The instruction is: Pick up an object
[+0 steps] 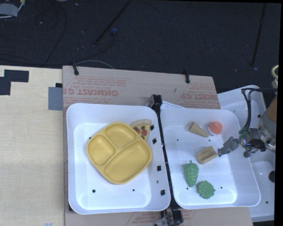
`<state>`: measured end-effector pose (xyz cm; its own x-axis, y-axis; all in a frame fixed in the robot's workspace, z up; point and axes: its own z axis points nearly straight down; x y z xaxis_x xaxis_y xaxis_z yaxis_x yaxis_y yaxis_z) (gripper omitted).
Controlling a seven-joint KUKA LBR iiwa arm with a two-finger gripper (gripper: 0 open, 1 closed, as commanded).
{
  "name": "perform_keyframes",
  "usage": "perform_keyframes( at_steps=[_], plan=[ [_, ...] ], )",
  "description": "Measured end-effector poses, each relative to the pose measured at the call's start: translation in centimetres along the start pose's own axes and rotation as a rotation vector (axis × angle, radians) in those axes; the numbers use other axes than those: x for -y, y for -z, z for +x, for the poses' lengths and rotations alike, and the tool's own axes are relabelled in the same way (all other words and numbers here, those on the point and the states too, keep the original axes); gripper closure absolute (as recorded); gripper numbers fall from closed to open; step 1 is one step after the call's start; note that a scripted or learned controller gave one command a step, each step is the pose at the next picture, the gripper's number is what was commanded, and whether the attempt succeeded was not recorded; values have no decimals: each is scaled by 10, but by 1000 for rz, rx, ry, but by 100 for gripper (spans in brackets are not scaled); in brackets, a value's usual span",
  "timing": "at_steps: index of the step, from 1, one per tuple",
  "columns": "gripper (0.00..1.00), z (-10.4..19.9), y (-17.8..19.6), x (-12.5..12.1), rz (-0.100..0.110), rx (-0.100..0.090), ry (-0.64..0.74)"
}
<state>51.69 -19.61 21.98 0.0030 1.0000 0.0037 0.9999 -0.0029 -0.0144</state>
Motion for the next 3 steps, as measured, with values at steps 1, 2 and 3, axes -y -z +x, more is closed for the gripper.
perform_keyframes(
  at_steps=[1,2,3],
  plan=[
    [0,0,6,-3,-11,2,3],
    [0,-2,-58,-2,-7,1,3],
    [0,-1,-122,-1,-7,1,3]
  ],
)
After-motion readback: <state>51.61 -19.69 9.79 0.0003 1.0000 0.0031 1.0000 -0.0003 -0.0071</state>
